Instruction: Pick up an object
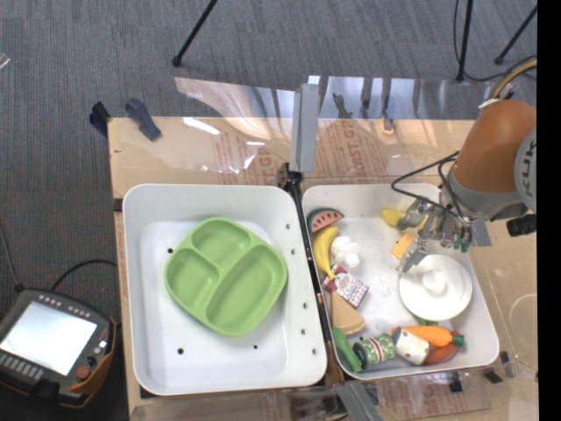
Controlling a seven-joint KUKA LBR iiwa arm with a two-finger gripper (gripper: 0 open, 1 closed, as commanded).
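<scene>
Gripper (419, 251): right of frame, above the right bin (487, 318); jaw opening cannot be told.
Nearby: white plate (436, 289) just below it.
Left bin (140, 235): green divided tray (226, 275).

The claw (419, 254) looks like bare grey metal with a dull sheen, and just below it sits a round white plate (436, 289) of smooth, slightly glossy plastic. Far to its left the green divided tray (226, 275) is smooth matt plastic, lying in a white bin (145, 235) of plain matt plastic. Behind the claw the desk (219, 152) shows brown cardboard under clear, shiny film that catches the light.
</scene>
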